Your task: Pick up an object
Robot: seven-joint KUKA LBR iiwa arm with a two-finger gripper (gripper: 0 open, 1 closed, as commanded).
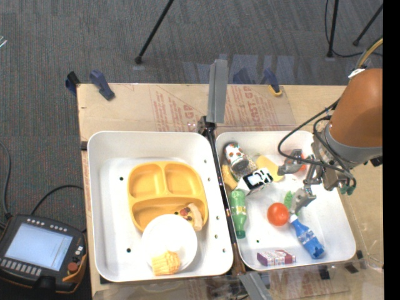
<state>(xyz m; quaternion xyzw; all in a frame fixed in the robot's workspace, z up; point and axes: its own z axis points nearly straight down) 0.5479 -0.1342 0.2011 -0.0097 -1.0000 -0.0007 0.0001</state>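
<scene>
While the gripper (pixel 299 183) hangs with fingers spread, grasping nothing, over the right bin (pixel 347 227), we advise centring on the red ball (pixel 278 214) before descending.

A robotics lab or test cell. A plywood bench (pixel 156 105) holds two white bins (pixel 100 167) on grey office carpet (pixel 75 30). At lower left of the frame lies a robot teach pendant (pixel 37 249) with a screen. Black tripod legs (pixel 159 20) stand across the top, and blue clamps (pixel 101 83) grip the bench's far edge.
</scene>
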